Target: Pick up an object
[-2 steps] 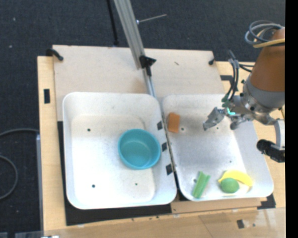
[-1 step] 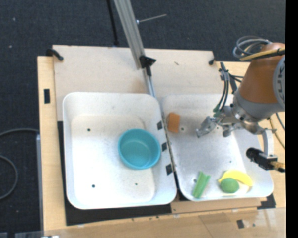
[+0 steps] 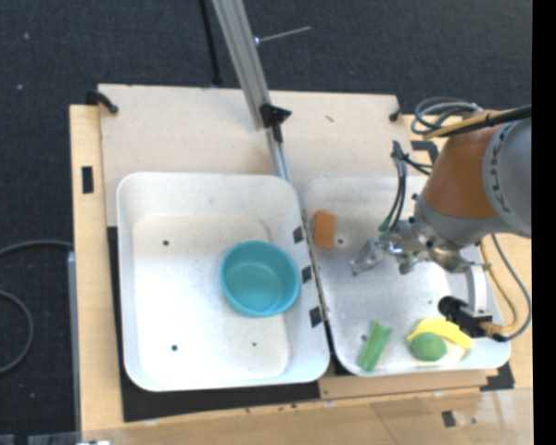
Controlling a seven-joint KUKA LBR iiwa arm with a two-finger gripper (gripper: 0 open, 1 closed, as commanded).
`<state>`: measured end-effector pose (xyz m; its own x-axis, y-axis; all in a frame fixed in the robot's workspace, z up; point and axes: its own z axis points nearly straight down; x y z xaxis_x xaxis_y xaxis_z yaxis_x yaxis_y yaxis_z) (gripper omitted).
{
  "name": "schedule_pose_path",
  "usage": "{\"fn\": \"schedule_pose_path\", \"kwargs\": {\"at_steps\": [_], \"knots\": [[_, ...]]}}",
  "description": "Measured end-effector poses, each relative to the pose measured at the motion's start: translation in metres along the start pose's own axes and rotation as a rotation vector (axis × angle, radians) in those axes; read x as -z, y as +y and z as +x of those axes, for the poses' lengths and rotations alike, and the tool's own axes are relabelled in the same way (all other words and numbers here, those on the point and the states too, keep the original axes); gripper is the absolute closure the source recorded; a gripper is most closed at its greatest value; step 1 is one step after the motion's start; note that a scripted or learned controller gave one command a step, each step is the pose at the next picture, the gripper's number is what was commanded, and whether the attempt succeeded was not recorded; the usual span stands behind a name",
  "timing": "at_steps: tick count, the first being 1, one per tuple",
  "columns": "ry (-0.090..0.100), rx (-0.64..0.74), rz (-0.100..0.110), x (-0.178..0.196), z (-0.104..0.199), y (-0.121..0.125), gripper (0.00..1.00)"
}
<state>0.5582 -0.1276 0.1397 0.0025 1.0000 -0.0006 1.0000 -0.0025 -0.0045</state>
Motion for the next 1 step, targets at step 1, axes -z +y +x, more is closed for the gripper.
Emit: {"fn": "schedule_pose_path", "kwargs": {"at_steps": [1], "knots": [[-0.001,0.001,-0.003,-0.0404,-0.0013,0.0000,0.00]]}}
